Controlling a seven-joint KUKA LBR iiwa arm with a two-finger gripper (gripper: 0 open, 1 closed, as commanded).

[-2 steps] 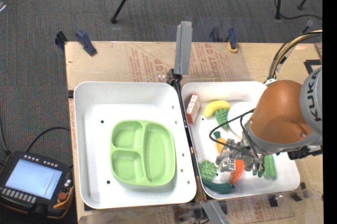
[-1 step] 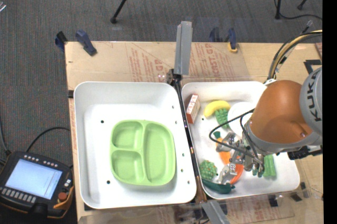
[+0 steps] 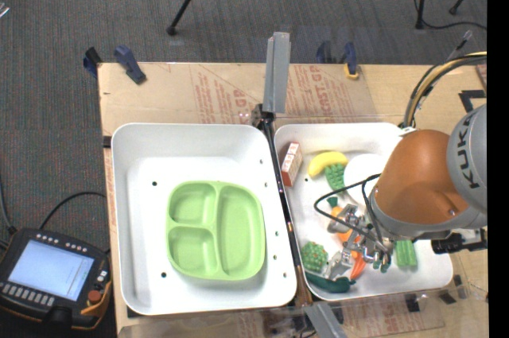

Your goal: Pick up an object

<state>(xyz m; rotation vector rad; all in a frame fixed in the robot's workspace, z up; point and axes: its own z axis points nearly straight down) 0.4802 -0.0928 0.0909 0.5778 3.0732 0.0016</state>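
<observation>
Camera view: gripper (image 3: 355, 247) reached down beside banana (image 3: 327, 162) among toys, grasp state unclear; next a lift

Bench (image 3: 199, 90) is basically a sheet of printed cardboard, clamped along the back edge. Two shallow white bins sit right on it, left bin (image 3: 135, 161) and right bin (image 3: 433, 277), touching in the middle.

Grey KUKA arm (image 3: 481, 161), broad orange band, black lettering, black cables, metallic gripper (image 3: 355, 246)
</observation>
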